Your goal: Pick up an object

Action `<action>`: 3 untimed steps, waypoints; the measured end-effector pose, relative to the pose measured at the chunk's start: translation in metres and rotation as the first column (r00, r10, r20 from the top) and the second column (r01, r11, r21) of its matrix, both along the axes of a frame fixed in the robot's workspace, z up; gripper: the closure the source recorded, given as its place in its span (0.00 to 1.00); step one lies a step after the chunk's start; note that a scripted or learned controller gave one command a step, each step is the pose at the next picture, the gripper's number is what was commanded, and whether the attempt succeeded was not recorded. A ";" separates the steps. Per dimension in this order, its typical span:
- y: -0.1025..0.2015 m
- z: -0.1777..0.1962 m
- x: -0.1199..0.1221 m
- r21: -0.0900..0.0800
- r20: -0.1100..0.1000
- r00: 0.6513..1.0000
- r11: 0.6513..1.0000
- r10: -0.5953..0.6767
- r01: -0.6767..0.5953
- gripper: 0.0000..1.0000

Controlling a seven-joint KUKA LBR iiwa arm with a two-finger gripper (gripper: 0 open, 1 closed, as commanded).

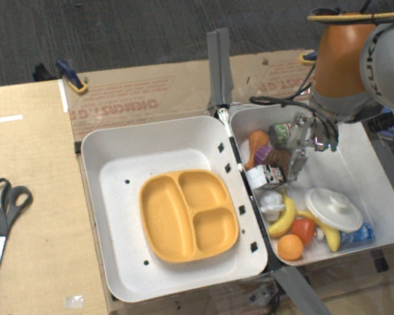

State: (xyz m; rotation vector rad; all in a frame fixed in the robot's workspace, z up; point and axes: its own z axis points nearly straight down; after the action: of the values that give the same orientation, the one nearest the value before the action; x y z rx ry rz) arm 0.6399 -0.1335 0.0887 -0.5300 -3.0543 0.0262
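We see the claw (299,146) hanging low over the back of the right bin (384,184), its fingers parted and holding nothing. Just left of it lie a carrot (256,141), a purple item (263,155) and a dark packet (279,163). Nearer the front sit a banana (284,218), an orange (290,247) and a white lid (333,208). A yellow divided plate (189,214) rests in the left bin (108,203). Scissors (2,219) lie on the table (40,286).

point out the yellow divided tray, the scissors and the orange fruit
yellow divided tray (188,214), camera view, on the ridge between its compartments
scissors (2,214), camera view, near the pivot below the black handles
orange fruit (290,247), camera view, middle of its round surface
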 end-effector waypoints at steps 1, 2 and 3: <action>0.029 0.000 -0.004 -0.009 0.012 0.959 0.959 -0.284 0.284 0.00; 0.032 0.000 -0.004 -0.004 0.012 0.917 0.917 -0.400 0.400 0.00; 0.026 0.001 -0.007 0.003 0.035 0.769 0.769 -0.639 0.639 0.00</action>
State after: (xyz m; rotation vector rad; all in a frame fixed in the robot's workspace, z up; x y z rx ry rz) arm 0.6331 -0.1071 0.0895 -1.5519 -2.7205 0.0084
